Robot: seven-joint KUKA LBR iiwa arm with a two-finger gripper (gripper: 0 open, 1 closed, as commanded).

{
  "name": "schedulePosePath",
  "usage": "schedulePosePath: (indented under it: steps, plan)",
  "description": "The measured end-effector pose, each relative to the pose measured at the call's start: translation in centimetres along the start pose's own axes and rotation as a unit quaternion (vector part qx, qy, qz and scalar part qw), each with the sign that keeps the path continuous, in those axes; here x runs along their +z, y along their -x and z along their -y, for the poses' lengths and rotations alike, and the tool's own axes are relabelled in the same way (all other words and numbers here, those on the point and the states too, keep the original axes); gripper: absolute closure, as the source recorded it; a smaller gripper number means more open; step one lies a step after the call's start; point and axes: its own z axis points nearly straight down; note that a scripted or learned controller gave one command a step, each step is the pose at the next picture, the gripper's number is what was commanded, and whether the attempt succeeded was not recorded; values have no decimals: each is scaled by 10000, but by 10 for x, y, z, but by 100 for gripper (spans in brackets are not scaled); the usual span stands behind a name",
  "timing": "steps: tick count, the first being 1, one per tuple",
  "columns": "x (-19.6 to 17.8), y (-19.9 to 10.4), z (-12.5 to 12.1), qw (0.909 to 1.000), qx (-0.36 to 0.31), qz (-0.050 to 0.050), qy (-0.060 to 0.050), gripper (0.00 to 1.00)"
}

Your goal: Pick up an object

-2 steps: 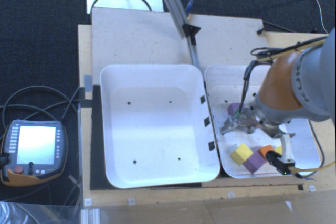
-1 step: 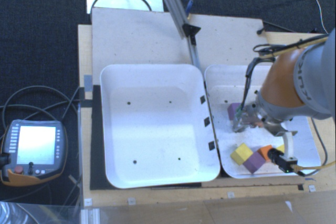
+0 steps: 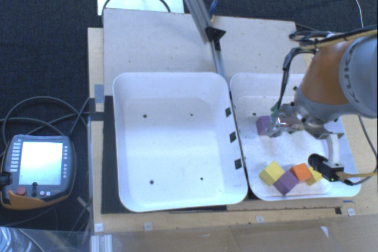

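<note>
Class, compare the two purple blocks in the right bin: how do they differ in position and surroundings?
The purple block by the gripper sits mid-bin, alone, right beside the gripper. The purple block in the cluster lies near the bin's front rim, packed between the yellow block and orange block. Both are purple and lie in the right bin.
</note>
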Motion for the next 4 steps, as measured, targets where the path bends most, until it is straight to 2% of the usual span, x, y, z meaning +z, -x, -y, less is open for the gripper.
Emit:
schedulePosePath:
  steps: [1,2,4]
  plan:
    - [-58,2,7,10000,3,1,5,100]
    - [-117,-4,-2,10000,-3,2,12,100]
    - [-84,-94,-59,10000,-22,-9,-16,100]
